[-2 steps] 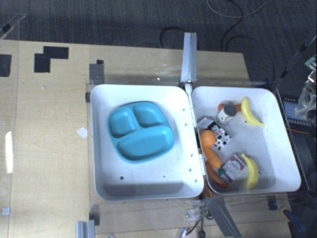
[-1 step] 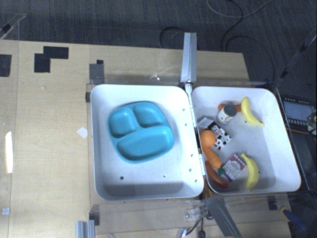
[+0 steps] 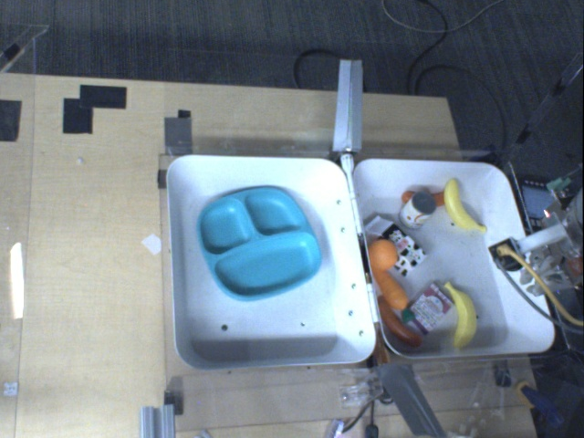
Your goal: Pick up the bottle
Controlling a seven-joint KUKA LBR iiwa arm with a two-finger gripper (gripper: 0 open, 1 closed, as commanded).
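The small white bottle with an orange-brown end lies in the far half of the right-hand shallow white bin, touching or just beside a yellow banana. Its long axis cannot be clearly read. The jaws are set at that bin's right rim, so the bottle is judged to lie across the bin floor from them, toward the dividing wall and slightly farther back. Whether the jaws are open or closed cannot be told.

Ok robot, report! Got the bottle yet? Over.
Not yet. Gripper at right bin's right edge, apart from bottle. Bottle small, white, near far wall. Banana lies between them. Over.
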